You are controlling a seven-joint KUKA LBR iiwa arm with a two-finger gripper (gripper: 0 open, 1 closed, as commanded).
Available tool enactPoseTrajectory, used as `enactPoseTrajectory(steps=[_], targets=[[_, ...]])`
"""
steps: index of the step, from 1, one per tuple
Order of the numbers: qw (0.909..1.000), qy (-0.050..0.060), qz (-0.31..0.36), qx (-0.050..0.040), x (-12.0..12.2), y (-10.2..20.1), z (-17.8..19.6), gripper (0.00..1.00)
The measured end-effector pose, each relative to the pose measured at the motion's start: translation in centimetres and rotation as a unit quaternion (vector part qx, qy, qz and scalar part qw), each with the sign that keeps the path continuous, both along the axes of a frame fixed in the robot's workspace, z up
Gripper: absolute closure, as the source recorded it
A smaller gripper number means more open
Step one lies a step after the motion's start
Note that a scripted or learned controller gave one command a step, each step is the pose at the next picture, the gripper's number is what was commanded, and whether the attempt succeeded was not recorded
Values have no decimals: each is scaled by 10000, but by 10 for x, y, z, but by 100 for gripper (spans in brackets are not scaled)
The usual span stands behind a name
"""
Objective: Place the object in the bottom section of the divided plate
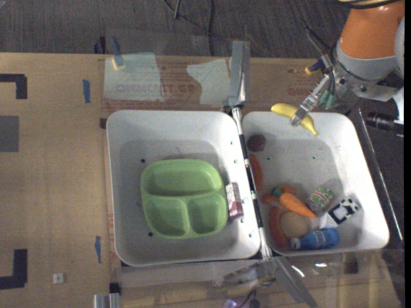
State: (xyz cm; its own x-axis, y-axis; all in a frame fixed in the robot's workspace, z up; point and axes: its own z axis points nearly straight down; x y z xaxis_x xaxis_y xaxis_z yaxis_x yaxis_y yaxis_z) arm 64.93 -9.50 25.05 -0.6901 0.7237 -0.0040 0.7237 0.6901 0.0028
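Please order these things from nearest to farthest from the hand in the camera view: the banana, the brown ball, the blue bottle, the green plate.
From the hand:
1. Banana, at the hand, right bin's top edge.
2. Brown ball, right bin's upper left.
3. Blue bottle, right bin's bottom.
4. Green plate, left bin.

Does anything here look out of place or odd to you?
Yes: a small dark packet stands wedged between the green divided plate and the left bin's wall, outside every section. The banana lies on the right bin's rim under the claw.

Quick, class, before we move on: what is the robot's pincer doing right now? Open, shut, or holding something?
Pincer: shut on the banana, gripping it near its middle at the far edge of the right bin.
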Motion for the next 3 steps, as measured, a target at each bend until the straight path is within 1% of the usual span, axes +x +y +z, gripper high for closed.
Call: enactPoseTrajectory(steps=[1, 2, 3], targets=[[10000, 12, -61, 7, -21, 73, -65, 100], [9988, 21, -491, 9, -74, 158, -65, 100], [9987, 28, -508, 8, -104, 201, -52, 100]])
